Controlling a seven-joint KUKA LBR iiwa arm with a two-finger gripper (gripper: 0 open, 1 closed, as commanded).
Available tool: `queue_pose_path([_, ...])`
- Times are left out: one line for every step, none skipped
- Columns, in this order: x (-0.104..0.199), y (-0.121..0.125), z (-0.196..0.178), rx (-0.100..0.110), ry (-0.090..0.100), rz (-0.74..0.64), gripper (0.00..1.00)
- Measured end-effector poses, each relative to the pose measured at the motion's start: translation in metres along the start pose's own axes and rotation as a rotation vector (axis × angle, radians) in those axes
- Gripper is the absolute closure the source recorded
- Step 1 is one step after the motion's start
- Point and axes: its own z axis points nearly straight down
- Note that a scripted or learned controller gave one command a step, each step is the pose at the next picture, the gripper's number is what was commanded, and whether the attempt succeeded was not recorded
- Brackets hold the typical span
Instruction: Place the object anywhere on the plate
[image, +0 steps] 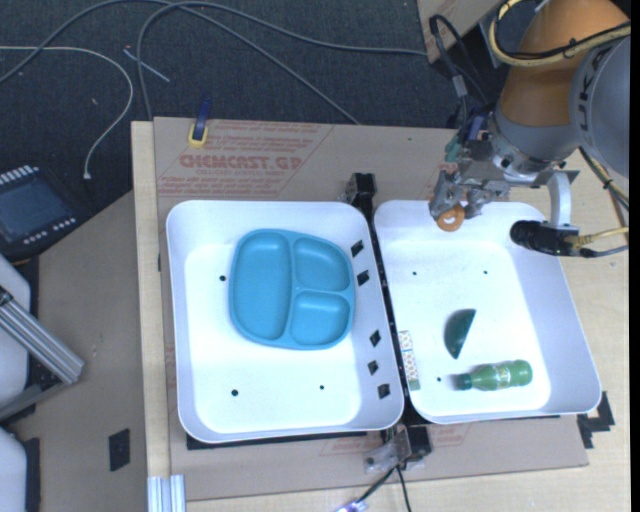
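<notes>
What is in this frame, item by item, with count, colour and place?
plate: one, blue, three compartments, lying in the left bin
left bin: one, white, shallow, on the bench
right bin: one, white, shallow, touching the left bin's side
dark green object: one, dark green, lying in the right bin's near half
bottle: one, green, on its side near the right bin's front edge, just below the dark green object
small orange object: one, orange, at the gripper's tip over the right bin's far edge; whether it is held is unclear
cables: several, pale, on the dark floor beyond the bench
arm: one, grey with orange band, upper right
gripper: one, above the right bin's far edge
</notes>
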Motion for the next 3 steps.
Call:
queue_pose_path([0.048, -0.003, 0.008, 0.001, 0.0, 0.001, 1.0])
queue_pose_path([0.111, -0.006, 0.012, 0.001, 0.0, -0.001, 1.0])
queue_pose_path([0.161, -0.005, 0.019, -0.001, -0.001, 0.0, 1.0])
